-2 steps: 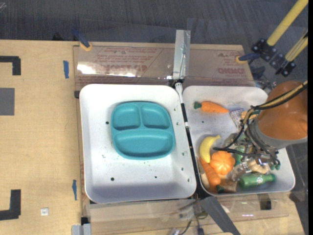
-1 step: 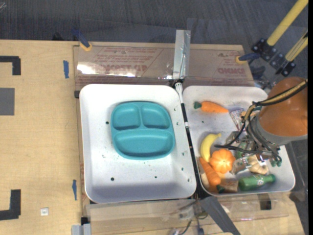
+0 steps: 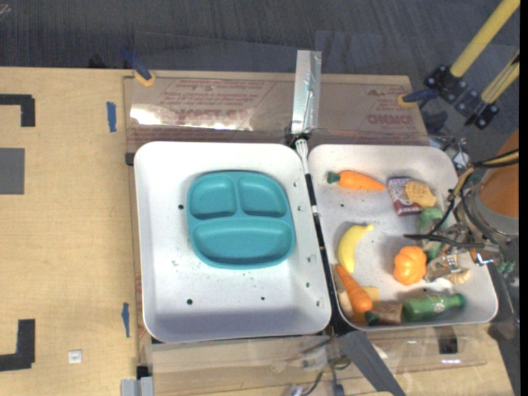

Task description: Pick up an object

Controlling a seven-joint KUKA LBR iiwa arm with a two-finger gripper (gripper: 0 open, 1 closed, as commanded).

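The surface (image 3: 58, 221) carries two shallow white bins side by side. The left bin (image 3: 157, 246) holds a teal divided plate (image 3: 241, 219) set near its centre, apparently as a receiving place, with nothing on it. The right bin (image 3: 375, 221) holds the pickable stock: a carrot (image 3: 360, 181) at 11 o'clock, a small purple packet (image 3: 404, 195) at 12 o'clock, a banana (image 3: 351, 246) at 9 o'clock, an orange pumpkin-like toy (image 3: 410, 264) close to centre, a second carrot (image 3: 353, 291) at 7 o'clock and a green bottle (image 3: 433, 305) lying flat at 5 o'clock. The items lie scattered, several touching at the lower edge, which suggests loose tipping rather than ordered placement. The arm enters at 3 o'clock; its gripper (image 3: 450, 258) hangs low over the right bin, just beside the pumpkin-like toy on its 3 o'clock side, amid trailing cables. Whether the jaws stand wide or narrow cannot be told; nothing is visibly lifted. In the inspector's judgement the pick is not yet made, and crowding near the wall could spoil a grasp.
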